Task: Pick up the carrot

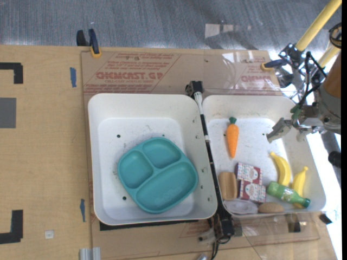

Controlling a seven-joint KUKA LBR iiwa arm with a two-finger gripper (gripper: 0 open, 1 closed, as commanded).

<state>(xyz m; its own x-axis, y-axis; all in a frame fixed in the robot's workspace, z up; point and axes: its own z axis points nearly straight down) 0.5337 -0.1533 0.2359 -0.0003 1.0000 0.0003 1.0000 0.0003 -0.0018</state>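
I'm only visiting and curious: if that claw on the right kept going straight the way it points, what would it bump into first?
The gripper points left and slightly down in the picture, over the right bin. Along that line the carrot looks like the first thing it would meet. Its height above the bin is unclear, so it might pass over.

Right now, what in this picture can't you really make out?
- Pincer: blurred in the camera view, so open or shut is unclear.
- Arm: cut off by the right edge.
- Print on the small cartons: too small to read.
- Pale object below the cartons: unidentifiable.
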